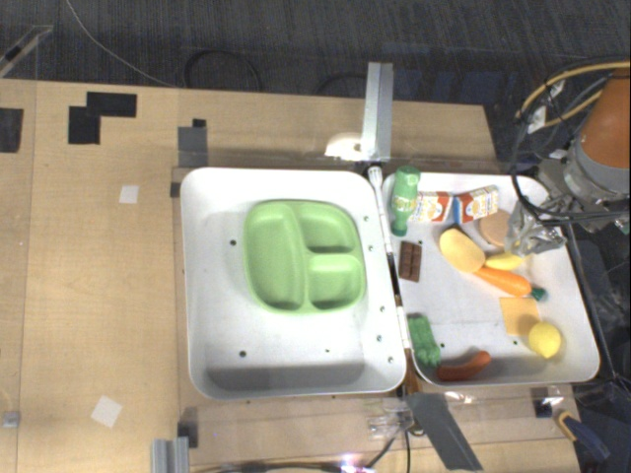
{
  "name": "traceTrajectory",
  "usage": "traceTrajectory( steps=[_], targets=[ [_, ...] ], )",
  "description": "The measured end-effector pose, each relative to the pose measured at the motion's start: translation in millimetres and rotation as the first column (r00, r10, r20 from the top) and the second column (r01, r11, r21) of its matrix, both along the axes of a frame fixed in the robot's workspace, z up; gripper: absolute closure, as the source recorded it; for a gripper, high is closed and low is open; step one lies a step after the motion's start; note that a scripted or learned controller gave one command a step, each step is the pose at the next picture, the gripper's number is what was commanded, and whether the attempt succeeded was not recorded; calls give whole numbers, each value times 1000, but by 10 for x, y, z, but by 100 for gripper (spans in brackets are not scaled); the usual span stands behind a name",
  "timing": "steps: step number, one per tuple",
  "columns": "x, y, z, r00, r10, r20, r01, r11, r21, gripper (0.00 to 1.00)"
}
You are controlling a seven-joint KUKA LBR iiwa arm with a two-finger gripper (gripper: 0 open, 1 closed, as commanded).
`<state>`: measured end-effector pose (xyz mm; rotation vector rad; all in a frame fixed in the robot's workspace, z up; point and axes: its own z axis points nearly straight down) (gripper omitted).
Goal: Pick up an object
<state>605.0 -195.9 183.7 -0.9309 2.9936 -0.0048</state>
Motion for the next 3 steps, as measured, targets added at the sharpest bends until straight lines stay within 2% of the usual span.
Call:
traceTrajectory(
  steps=[1, 2, 3],
  targets=[
    [662, -12, 770, 978, -210, 9, 210, 978, 3, 100],
    [656, -82, 45, 939, 345, 1, -345, 939, 0, 100],
    [193, -89, -66, 753, 658, 0, -658, 753, -4, 100]
  ],
)
